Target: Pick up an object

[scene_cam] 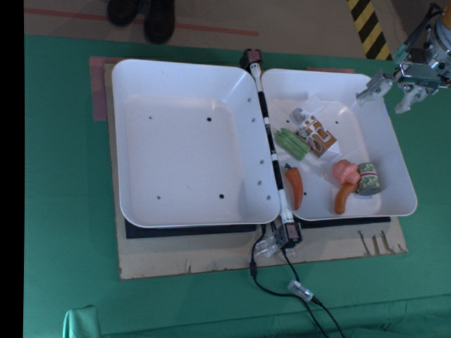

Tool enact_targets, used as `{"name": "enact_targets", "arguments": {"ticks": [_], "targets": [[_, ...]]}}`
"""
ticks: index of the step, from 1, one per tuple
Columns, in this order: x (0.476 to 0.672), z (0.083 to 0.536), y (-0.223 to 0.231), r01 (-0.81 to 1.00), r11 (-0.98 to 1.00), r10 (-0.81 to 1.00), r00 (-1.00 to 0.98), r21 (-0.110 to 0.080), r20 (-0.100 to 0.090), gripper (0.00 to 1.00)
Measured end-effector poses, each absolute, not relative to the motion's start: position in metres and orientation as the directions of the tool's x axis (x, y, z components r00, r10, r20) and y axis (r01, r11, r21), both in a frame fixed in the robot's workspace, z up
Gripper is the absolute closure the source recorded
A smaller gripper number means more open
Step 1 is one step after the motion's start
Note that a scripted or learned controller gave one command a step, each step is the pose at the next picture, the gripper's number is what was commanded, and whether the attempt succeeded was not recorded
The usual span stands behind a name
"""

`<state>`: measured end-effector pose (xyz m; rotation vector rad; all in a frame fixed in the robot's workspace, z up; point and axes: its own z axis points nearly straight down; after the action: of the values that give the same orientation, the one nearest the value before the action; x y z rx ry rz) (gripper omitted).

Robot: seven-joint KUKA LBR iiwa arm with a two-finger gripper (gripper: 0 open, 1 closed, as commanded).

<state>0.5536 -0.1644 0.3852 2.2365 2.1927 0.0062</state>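
The right bin (384, 129) holds several small items. A green pod (292, 144) lies next to a white and brown carton (318, 134) near its middle. A red-orange pepper (294, 186) rests by the bin's left wall. At the front right, a pink piece (343, 170), an orange carrot-like piece (342, 197) and a greenish can (368, 178) sit close together. My gripper (390, 94) hangs above the bin's far right corner, open with nothing between its fingers, well away from all the items.
The left bin (141, 90) adjoins the right one along a black and white strip (268, 141). Cables (282, 263) trail from the front of the strip. Cardboard (190, 259) lies under both bins on green cloth. Someone's shoes (144, 5) stand beyond the bench.
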Motion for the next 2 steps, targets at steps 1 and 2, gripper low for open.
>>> {"name": "enact_targets", "arguments": {"ticks": [1,2], "targets": [[0.59,0.265,-0.174,1.0,-0.019,1.0,0.019,0.007,-0.006,0.0],[0.62,0.219,-0.141,0.999,-0.018,1.0,0.019,0.047,-0.011,0.0]]}}
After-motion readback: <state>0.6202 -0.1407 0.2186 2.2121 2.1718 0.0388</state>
